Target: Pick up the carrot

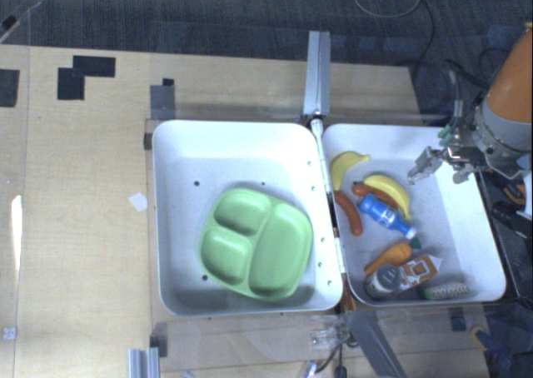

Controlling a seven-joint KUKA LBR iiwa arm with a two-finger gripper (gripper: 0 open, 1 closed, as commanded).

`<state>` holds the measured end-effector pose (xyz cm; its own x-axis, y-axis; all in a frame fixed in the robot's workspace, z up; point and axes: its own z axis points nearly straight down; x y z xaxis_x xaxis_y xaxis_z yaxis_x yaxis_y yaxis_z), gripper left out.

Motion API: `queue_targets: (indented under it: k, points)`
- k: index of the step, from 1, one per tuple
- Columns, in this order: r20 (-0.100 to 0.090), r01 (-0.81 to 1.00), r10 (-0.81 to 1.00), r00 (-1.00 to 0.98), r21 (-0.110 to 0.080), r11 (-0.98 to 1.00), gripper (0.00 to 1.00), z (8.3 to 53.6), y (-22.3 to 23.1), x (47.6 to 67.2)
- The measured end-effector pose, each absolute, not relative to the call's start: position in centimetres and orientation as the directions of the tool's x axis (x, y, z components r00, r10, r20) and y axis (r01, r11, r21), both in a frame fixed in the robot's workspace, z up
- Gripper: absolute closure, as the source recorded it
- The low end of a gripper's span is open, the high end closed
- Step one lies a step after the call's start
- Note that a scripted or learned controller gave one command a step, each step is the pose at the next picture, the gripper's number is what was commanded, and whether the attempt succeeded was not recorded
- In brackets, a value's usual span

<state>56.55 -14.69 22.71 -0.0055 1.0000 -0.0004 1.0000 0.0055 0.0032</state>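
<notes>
1. The scene is evenly and fairly brightly lit from overhead, with a slightly washed, low-contrast look.
2. The two white bins (237, 139) read almost blown out, so their inner walls show little detail.
3. The green tray (256, 243) casts a soft shadow on the bin floor, mostly toward 7 o'clock.
4. A pale streak of glare lies on the worktop (75, 226) at 9 o'clock.
5. Focus is soft overall; the small items at 4 o'clock are fuzzy, and the arm's orange band (512, 89) at 3 o'clock is blurred.

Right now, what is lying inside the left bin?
One green plate with three sections lies in the left bin, slightly tilted. What is under the plate cannot be seen, because it covers that part of the floor.
</notes>
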Motion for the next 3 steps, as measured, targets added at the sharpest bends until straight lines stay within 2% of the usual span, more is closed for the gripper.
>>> queue_targets:
  k: [1, 2, 3]
  points:
    - [0.001, 0.964, 0.964, 0.267, 0.001, -0.267, 0.00, 19.4, -6.0, 53.0]
    - [0.001, 0.932, 0.932, 0.363, 0.001, -0.363, 0.00, 11.3, -8.3, 49.7]
    - [0.003, 0.992, 0.992, 0.129, 0.012, -0.129, 0.00, 9.0, -9.3, 49.1]
